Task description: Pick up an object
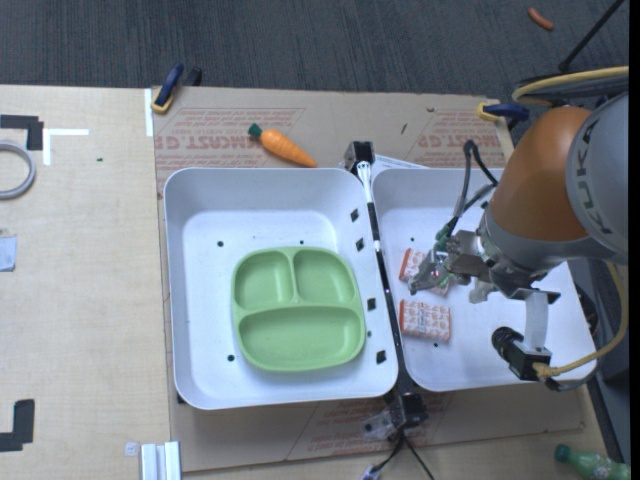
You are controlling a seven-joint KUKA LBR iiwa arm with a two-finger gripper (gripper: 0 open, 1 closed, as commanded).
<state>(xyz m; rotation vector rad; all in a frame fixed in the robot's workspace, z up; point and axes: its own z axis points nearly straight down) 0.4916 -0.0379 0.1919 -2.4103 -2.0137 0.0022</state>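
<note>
- Two shallow white bins sit side by side on the bench: the left bin (190, 298) and the right bin (450, 363).
- In the left bin lies a green divided plate (298, 309) with three compartments, flat on the bin floor and roughly in the middle.
- The right bin holds two small orange-and-white packets: one packet (425, 319) lies flat near the wall shared with the left bin, and the other packet (411, 264) sits just above it in the view, closer to the gripper.
- The gripper (437, 271) hangs low over the right bin, next to the upper packet; whether it is touching the packet cannot be told.
- Whether the tool is apart, together, or clamped on anything cannot be told; the metal parts and wires at the tip blur into each other.
- The arm (560, 183), grey with its orange band, reaches in from the right and covers much of the right bin.
- Outside the bins, a toy carrot (283, 145) lies on the cardboard just above the left bin's far edge.
- A blue clamp (168, 87) grips the cardboard's upper left corner.
</note>
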